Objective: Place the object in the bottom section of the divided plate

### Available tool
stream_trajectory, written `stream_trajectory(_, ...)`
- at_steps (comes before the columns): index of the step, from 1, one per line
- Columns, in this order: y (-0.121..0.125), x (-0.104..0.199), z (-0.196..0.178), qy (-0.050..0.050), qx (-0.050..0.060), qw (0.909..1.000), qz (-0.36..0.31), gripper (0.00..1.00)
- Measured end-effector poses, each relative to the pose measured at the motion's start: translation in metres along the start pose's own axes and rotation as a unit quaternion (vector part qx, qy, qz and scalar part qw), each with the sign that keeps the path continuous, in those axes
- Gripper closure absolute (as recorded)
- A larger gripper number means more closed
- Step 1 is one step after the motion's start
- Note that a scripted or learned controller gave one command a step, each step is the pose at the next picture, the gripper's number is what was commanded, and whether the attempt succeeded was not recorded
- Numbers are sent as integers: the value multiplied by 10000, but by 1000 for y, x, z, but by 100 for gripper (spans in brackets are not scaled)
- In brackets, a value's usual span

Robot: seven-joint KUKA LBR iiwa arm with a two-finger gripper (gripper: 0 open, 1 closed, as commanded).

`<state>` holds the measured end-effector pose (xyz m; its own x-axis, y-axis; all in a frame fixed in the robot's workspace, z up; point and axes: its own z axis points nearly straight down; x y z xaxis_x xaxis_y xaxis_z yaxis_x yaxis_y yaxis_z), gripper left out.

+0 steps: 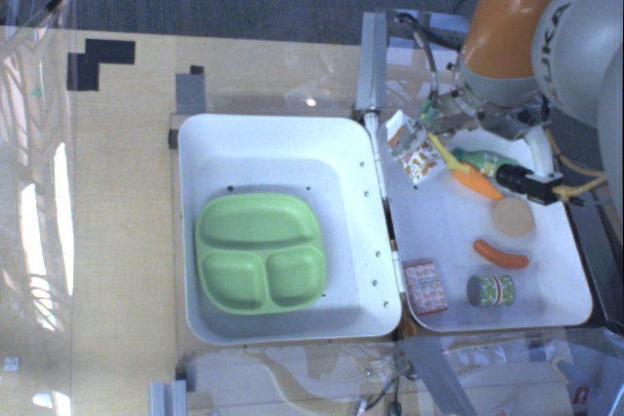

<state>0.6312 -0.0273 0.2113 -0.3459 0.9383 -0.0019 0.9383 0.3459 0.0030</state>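
Two shallow white bins sit side by side on the pale tabletop [117,209]. The left bin [273,146] holds the green divided plate [258,227], lying flat with its two smaller sections toward the near edge and one long section behind them.

Everything else lies to the view's right of the plate, across the dividing wall, in the right bin [444,229]. Nearest, about level with the plate's two small sections, are a small reddish box [424,287] and, farther out from the plate, a little green-and-red can [490,290]. A red-orange sausage [501,254] lies just behind the can. A beige round disc [513,217] sits roughly level with the plate's long section.

Beyond the line of the plate's far rim lies an orange carrot [476,182], with a green item [478,159] just behind it. A crinkled snack packet [419,163] rests on the side closer to the plate, well apart from the plate itself.

Farthest back, the pincer [441,119] hangs close over the packet's far end, under the grey and orange arm [546,24]. I cannot tell whether the pincer is released or clenched, or whether it touches the packet.
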Motion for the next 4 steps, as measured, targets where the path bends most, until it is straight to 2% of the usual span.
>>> stream_trajectory(1, -21, 96, 30, 15, 25, 9978, -659, 100)
stream_trajectory(2, -40, 166, 0, 12, 6, 9836, -1805, 100)
stream_trajectory(3, -40, 166, 0, 11, 4, 9837, -1799, 0)
stream_trajectory(4, -44, 169, 121, -10, -66, 9612, -2759, 0)
